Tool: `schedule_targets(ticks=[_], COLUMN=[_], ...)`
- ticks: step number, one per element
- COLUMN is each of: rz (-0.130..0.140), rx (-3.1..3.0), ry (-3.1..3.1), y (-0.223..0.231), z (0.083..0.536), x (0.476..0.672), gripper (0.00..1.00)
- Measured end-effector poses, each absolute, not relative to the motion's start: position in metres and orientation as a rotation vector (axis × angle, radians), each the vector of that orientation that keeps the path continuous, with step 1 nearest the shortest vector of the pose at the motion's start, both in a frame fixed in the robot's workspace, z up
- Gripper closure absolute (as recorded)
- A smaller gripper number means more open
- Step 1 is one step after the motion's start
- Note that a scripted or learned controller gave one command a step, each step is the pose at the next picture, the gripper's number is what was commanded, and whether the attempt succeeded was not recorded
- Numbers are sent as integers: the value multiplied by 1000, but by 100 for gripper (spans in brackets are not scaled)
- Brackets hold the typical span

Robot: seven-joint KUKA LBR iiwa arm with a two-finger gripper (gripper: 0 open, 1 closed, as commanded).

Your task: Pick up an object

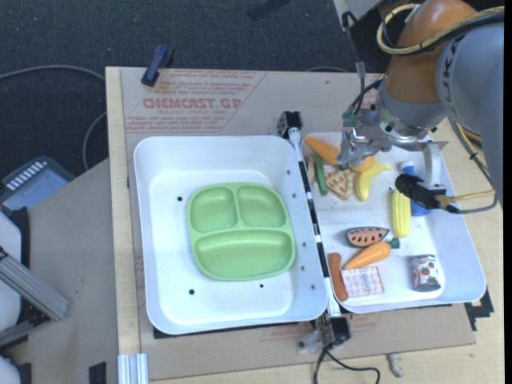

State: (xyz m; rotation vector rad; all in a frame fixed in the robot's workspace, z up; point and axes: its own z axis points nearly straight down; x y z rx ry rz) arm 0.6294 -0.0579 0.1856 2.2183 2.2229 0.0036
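My gripper (352,155) hangs low over the far end of the right bin (460,250), under the grey wrist and the orange band. It sits among a cluster of toy foods: an orange piece (322,148) to its left, a yellow banana (365,182) and a waffle-like wedge (339,185) just in front of it. A small orange bit (366,165) lies right beside the gripper. Whether anything is held is hidden by the wrist.
Nearer in the right bin lie a corn cob (400,213), a watermelon slice (367,236), a carrot (370,254), a red sausage (335,274), a red card (362,281) and a small can (424,272). The left bin (156,214) holds a green divided plate (240,230).
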Motion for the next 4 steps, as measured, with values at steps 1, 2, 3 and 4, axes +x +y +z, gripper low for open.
schedule_targets(ticks=[1,2,3,4], rz=[0,-2,-3,0], rx=[2220,2222,2223,2222], ry=[2223,2220,2222,2221], y=[-59,-131,-160,-167], z=[185,129,84,84], x=[629,645,633,567], gripper=[0,0,0,0])
